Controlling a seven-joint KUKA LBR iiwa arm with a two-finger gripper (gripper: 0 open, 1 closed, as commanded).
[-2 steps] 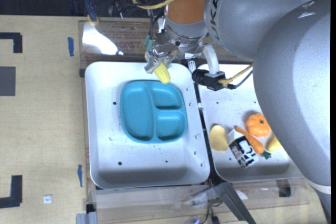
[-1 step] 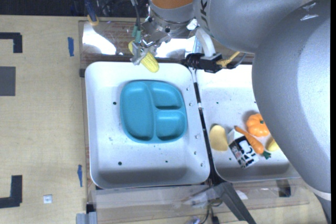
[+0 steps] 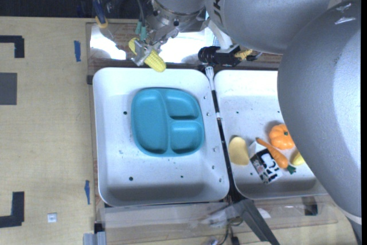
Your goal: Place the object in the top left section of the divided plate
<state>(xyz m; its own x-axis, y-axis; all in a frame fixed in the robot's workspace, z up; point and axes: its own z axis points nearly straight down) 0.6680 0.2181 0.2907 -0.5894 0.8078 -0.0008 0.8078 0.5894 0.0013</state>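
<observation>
— Any lettering you can actually read here?

— Very little. On the grey arm (image 3: 269, 3), at about one o'clock in the view, there are dark block letters beside the orange band. Part of a "K" and a "U" show; the rest is cut off by the arm's curve.

— Anything in the bins?

— In the right bin (image 3: 241, 94), around four o'clock, lies a small black-and-white card (image 3: 267, 165) with bold printed marks. They look like a pattern or characters, but they are too small and tilted to read.

— Numbers, signs on the bench?

— None that can be read.
</observation>
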